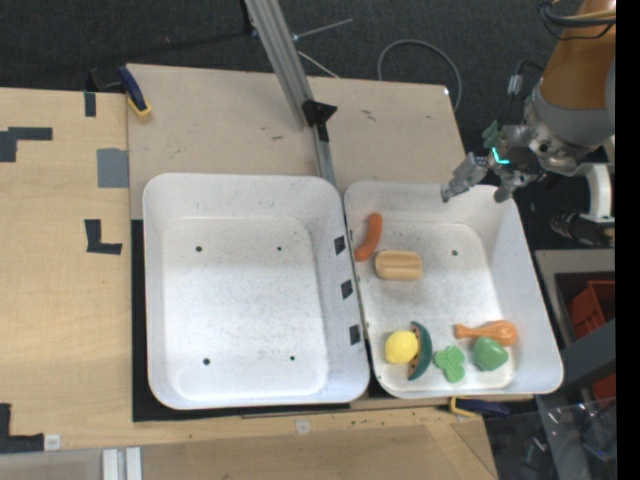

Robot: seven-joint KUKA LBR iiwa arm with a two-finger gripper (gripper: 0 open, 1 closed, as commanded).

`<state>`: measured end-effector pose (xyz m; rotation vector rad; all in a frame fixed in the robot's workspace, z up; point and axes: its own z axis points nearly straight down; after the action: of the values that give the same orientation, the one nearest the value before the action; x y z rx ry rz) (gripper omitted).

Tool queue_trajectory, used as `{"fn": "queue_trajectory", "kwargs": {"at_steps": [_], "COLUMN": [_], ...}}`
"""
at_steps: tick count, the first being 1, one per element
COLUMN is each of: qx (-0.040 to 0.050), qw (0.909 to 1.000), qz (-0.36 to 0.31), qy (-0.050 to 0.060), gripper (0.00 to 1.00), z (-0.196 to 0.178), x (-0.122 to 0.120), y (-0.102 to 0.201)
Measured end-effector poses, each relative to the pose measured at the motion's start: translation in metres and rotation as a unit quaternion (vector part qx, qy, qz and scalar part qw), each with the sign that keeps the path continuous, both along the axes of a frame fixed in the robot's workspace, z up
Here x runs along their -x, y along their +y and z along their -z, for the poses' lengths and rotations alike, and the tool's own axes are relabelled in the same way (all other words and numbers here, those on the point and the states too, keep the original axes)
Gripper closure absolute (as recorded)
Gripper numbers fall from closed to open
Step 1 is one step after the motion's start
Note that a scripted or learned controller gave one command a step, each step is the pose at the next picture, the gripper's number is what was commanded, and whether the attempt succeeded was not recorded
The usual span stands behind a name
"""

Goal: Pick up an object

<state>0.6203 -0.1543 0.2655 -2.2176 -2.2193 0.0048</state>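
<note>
Six items (398, 265) in rt bin (520, 258), gripper (478, 181) above rim.

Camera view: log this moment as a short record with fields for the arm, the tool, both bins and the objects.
arm: reaches in from the right, grey with orange band
tool: above the far right corner of the right bin, nothing seen between its fingers
left bin: white, shallow
right bin contents: sausage, bread roll, yellow ball, dark green curved piece, small green item, green round item, orange piece
task status: no object picked up yet
</note>
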Motion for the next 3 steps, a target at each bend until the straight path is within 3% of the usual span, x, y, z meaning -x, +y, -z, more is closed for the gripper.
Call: {"fn": "queue_trajectory", "kwargs": {"at_steps": [1, 3], "qx": [0.0005, 0.0005], "qw": [1.0, 1.0], "qz": [0.0, -0.001], "qy": [-0.002, 0.0], "gripper": [0.0, 0.0], "z": [-0.003, 0.092], "x": [-0.001, -0.007], "y": [0.0, 0.013]}}
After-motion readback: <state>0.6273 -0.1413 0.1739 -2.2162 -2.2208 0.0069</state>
